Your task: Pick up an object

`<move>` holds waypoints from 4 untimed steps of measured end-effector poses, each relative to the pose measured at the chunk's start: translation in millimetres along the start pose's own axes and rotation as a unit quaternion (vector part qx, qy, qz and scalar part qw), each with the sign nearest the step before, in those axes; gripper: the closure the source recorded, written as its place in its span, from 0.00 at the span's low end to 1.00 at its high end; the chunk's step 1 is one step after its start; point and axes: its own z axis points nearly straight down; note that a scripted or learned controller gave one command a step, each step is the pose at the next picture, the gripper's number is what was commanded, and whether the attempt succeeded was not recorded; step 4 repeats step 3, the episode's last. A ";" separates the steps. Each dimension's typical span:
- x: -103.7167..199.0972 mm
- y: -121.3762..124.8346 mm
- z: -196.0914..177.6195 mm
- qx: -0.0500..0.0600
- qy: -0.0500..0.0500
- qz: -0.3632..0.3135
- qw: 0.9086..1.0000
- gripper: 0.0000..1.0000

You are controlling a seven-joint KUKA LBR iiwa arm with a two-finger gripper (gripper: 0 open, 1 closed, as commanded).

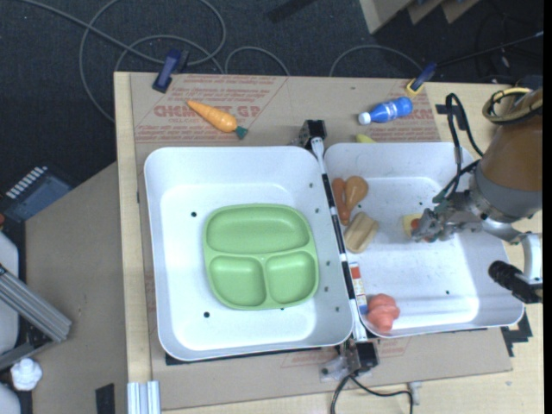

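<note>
Reaching low into the right bin [448,166], the gripper [429,225] hangs over one small yellow-and-red object [412,223]; finger state cannot be told, so the grasp step seems in hand, next needing a firm close and lift. Left of it: one tan bread-like piece [360,230], one brown piece [349,193], one pink piece [382,310]; one green tray [259,255] in the left bin [172,179].

**Arm Appearance: Wrist and End Effector**

The grey cylindrical arm [516,188] carries a broad orange band above the wrist. A black cable loops along its left side, and a yellow-ringed coil sits near its top. The small dark two-finger gripper [429,225] is mounted on a pale grey wrist housing.
</note>
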 end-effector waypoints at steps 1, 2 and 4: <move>5.1 94.9 33.9 0.001 0.000 0.000 1.000 1.00; 27.2 40.8 -42.1 0.001 0.000 0.001 1.000 1.00; 84.1 11.3 -94.6 0.001 0.000 0.000 1.000 1.00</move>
